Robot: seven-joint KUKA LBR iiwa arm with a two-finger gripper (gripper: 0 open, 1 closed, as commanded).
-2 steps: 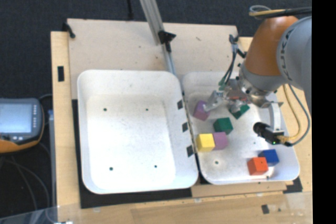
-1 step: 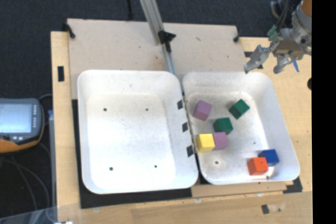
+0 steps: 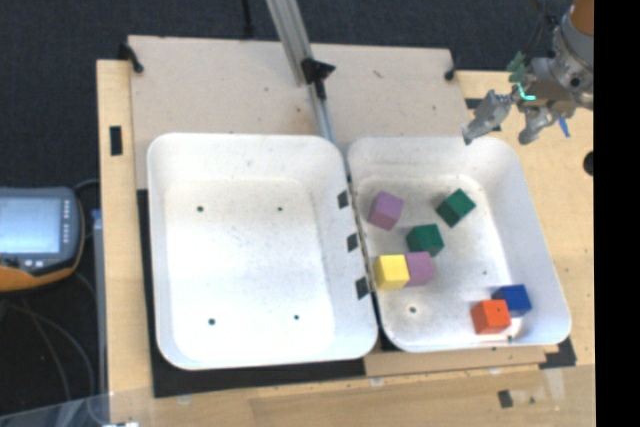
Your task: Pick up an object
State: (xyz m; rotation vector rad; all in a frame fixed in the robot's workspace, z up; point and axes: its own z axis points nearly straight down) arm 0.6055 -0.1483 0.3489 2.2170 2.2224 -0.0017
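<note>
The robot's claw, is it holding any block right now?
No. The gripper hangs open above the right bin's far corner, nothing between its fingers.

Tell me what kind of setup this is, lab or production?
Most likely a robotics lab grasping rig: two white bins side by side on a plywood bench, small colored blocks like the yellow block as test objects, and the arm's gripper at the right bin's far corner.

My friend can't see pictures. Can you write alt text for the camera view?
A robot arm's claw, fingers spread and holding nothing, hangs over the far right corner of the right shallow white plastic bin, which holds seven small cubes: two purple, two green, one yellow, one orange, one blue. The left shallow white plastic bin sits beside it.
</note>
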